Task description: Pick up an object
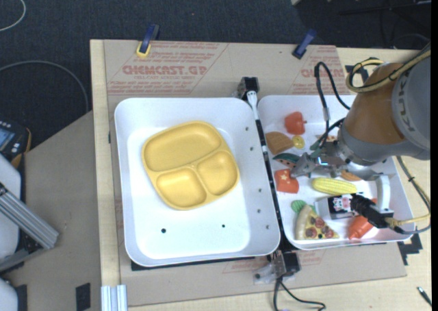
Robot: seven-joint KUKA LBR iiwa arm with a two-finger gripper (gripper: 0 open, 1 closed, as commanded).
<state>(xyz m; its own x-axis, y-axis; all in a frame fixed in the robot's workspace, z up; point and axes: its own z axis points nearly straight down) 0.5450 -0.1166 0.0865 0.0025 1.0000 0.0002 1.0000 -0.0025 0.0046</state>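
Note:
My gripper [306, 163] hangs low over the middle of the right bin [391, 185], reaching in from the right beneath the orange wrist band. Just under and left of it lies a red strawberry-like toy [286, 181]. A yellow corn cob [334, 185] lies right below the wrist. A brown bread-like piece [276, 141] and a small yellow piece [298, 142] sit just above the gripper. A red pepper [295, 122] lies farther back. Nothing shows as held.
At the front of the right bin lie a pizza slice [311, 223], a green piece [299, 205], a black-and-white item [339, 205] and an orange-red item [359, 228]. The left bin [137, 220] holds a yellow divided plate [190, 164]. Cables run along the right.

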